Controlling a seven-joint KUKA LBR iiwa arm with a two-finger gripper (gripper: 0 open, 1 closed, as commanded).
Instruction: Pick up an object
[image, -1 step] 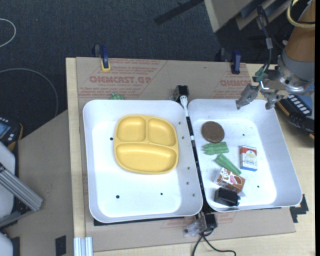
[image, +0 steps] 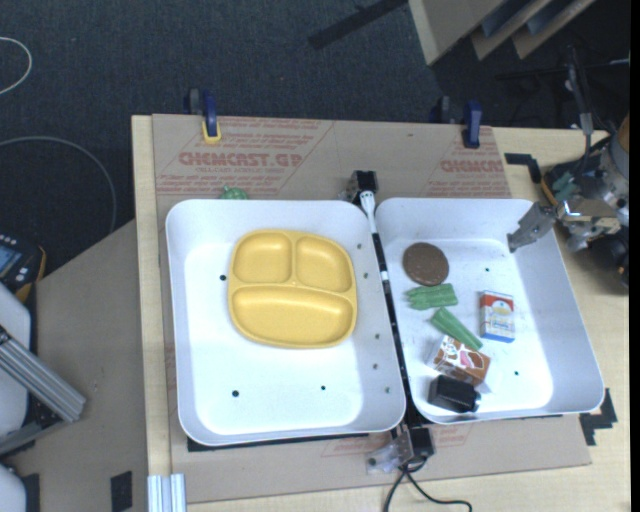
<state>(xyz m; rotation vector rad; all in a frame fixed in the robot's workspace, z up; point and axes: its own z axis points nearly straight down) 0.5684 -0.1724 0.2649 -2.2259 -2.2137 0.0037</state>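
We looked down at two white bins side by side. The left bin (image: 200, 390) held a yellow plate (image: 293, 288) with three parts. The right bin (image: 545, 360) held all the small things, so we thought the pick would happen there.

The gripper (image: 527, 230) was at the far right corner of the right bin, over its rim. It had nothing in it. It was too small and blurry for us to tell if it was open or closed.

All the things lay to the left of the gripper and nearer to us. The closest one was a brown round disc (image: 426, 262), a little way to its left. The small red and white box (image: 497, 315) was almost straight toward us from the gripper, standing apart from the rest, with its long side running near to far.

Two green pieces lay more in the middle. One green piece (image: 432, 296) ran left to right, and the other green piece (image: 457, 328) lay on a slant. At the near side, a colorful packet (image: 463, 358) touched a black block (image: 454, 393).

We guessed the disc or the box would be the easiest to reach, since each had free space around it. The arm would have to move in over the bin and then go down.
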